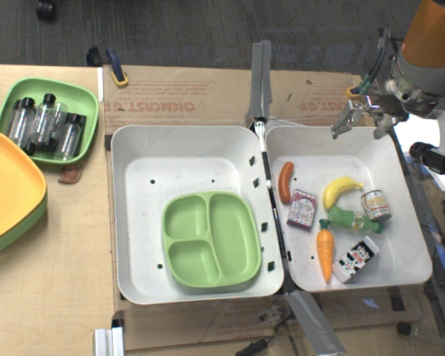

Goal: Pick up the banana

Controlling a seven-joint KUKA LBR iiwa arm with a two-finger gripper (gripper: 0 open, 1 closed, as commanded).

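Tool high at the right bin's far rim, banana not yet taken.

The tool [363,119] hangs spread wide, holding nothing. The banana [342,190] lies in the right bin [311,145], just beside a small can [375,205] and green bottle [352,219]; best to descend across its curve, clear of both. The left bin [133,199] holds a green divided tray [211,239].

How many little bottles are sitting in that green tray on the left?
4. They lie side by side in the small green tray at the far left: one bottle, a second, a third, a fourth. Another could be hidden beneath them.
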